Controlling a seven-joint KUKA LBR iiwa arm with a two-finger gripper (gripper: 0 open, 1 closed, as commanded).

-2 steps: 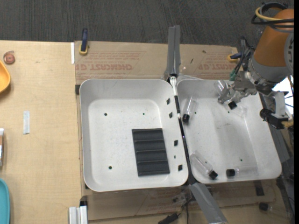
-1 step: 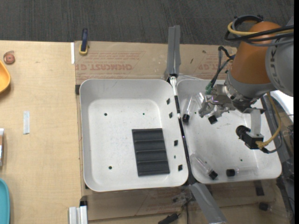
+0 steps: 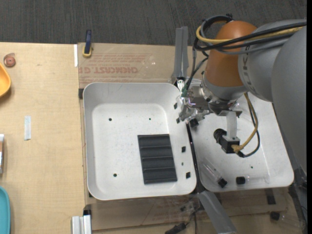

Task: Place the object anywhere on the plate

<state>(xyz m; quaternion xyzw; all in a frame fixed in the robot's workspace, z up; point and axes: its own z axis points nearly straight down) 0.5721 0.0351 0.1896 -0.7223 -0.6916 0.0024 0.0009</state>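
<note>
Plate (image 3: 157,158), black and ridged, was seen flat in the left bin (image 3: 97,130), at seven o'clock from the gripper (image 3: 189,115) and apart from it. Whether the gripper was open could not be told.

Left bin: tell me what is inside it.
The left bin holds one dark ribbed rectangular block, lying flat near its lower right. Small dark dots mark the white floor. Whatever lies under the block is covered.
</note>
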